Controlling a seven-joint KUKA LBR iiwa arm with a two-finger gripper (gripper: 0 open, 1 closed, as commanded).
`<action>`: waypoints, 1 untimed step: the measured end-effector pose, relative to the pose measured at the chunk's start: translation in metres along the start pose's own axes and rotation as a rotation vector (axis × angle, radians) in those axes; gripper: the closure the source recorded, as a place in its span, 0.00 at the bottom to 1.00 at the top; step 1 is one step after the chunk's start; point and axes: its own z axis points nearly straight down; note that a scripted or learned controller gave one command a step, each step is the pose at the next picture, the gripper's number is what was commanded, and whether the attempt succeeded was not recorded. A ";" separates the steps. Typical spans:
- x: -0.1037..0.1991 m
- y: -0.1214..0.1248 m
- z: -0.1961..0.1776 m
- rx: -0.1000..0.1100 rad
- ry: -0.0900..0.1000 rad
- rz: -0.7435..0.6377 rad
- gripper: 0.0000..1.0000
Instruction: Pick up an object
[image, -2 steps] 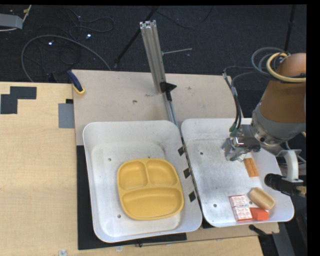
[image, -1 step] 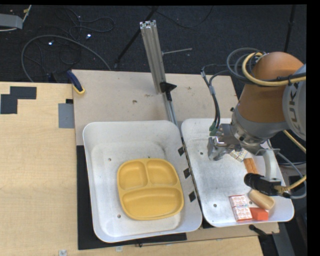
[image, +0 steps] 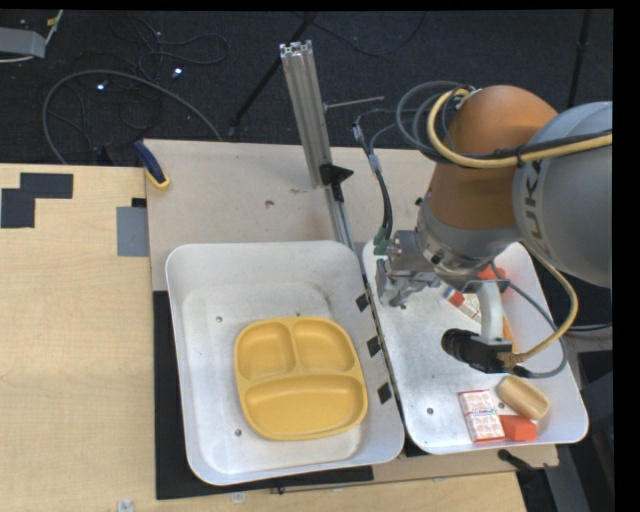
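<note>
The loose things that could be picked lie in the right bin, mostly along its right side. At its near right corner a small red-and-white box lies flat. A tan rounded block is just beside the box on the right, and an orange piece sits below the block, against the bin's rim. Farther up the same bin, partly under the robot's wrist, are a white tube-like item and a red-orange item just to its left; what these two are is too small and too covered to tell. The gripper hangs over the upper left part of this bin, close to the wall it shares with its neighbour and well apart from the cluster at the near corner. From this slant I cannot tell whether the claw is spread or pressed together, nor whether it pinches anything. Above it the arm shows its orange band and grey casing, reaching in from the right. The left bin holds a yellow divided plate with three compartments, lying flat near the bin's middle and toward its near side. Small black clips sit along the seam between the bins. Behind the bins an aluminium post rises at a tilt, and a pale wooden tabletop lies to the left.
</note>
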 end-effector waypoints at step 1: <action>0.057 0.016 0.019 0.001 0.000 0.000 1.00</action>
